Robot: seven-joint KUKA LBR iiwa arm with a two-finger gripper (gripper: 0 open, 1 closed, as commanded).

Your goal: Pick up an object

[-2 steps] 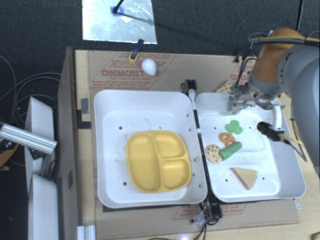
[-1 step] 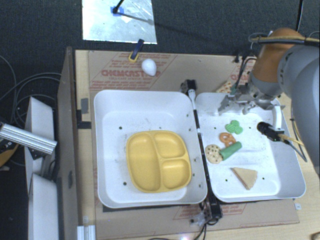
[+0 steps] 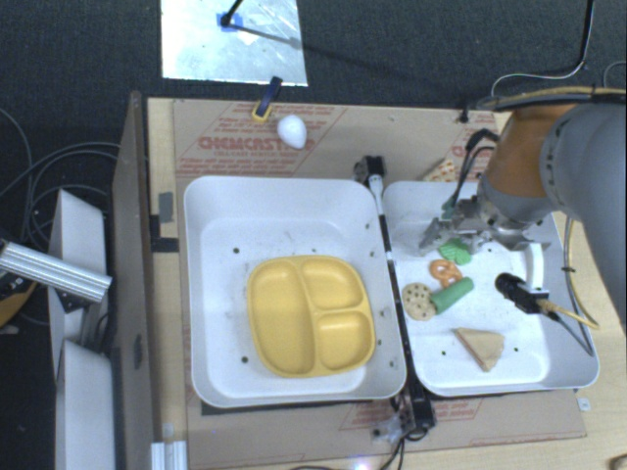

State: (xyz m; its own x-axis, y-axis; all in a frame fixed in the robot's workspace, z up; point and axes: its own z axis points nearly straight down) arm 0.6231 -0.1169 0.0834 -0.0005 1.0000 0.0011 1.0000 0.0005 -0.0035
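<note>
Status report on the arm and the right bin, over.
Pincer low in the right bin, above the pretzel. Nothing seen held. Cookie, green piece and tan wedge lie close by.

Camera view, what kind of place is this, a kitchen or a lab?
Likely a robotics lab bench: a grey arm reaches over two white bins, toy food like a cracker beside it, cables across dark carpet.

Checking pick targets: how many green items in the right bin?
2. A light green ridged piece by the end effector, and a dark green cylindrical piece beside the round tan cracker. The arm may hide more.
</note>
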